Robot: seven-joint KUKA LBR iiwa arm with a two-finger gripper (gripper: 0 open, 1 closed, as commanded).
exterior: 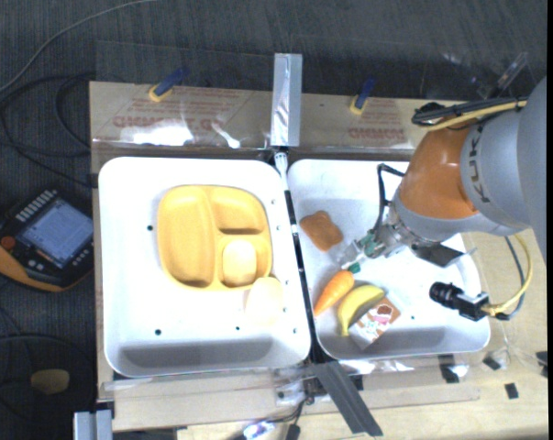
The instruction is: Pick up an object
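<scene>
We see the arm [459, 177] reaching in over the R bin [441, 337], its tool [372, 244] low at bin centre, just above the carrot [333, 291]; can't tell how the tool stands from here. Carrot lies beside a banana [357, 305], w/ a small carton [377, 322] touching the banana's R side. A brown bread piece [321, 230] sits near the divider. L bin [129, 337] holds a yellow tray [212, 236] and a pale lump [264, 299] at its lower R corner. Handheld pendant [42, 241] lies on the floor L of the desk [111, 108].
</scene>
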